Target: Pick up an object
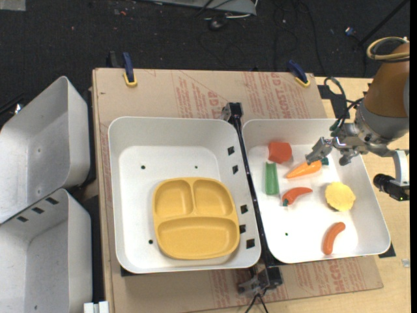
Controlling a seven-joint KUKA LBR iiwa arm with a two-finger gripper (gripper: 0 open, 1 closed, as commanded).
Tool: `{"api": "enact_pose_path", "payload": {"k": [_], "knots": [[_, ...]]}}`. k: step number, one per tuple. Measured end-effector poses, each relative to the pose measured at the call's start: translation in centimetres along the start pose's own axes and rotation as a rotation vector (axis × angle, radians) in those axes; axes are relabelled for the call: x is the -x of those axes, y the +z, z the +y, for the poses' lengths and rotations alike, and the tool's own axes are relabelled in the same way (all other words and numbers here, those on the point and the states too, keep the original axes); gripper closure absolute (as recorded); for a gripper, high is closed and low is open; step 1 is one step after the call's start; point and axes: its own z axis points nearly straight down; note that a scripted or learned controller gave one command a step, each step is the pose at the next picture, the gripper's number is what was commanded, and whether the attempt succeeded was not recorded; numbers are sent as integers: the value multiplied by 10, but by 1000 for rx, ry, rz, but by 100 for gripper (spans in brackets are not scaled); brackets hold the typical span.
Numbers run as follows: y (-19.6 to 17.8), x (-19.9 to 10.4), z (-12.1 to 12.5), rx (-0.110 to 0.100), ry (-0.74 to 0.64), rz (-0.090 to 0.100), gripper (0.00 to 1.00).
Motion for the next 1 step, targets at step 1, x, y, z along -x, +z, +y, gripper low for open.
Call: {"api": "enact_pose_path", "payload": {"k": [1], "knots": [[63,-2,1,2,1,2,0]]}}
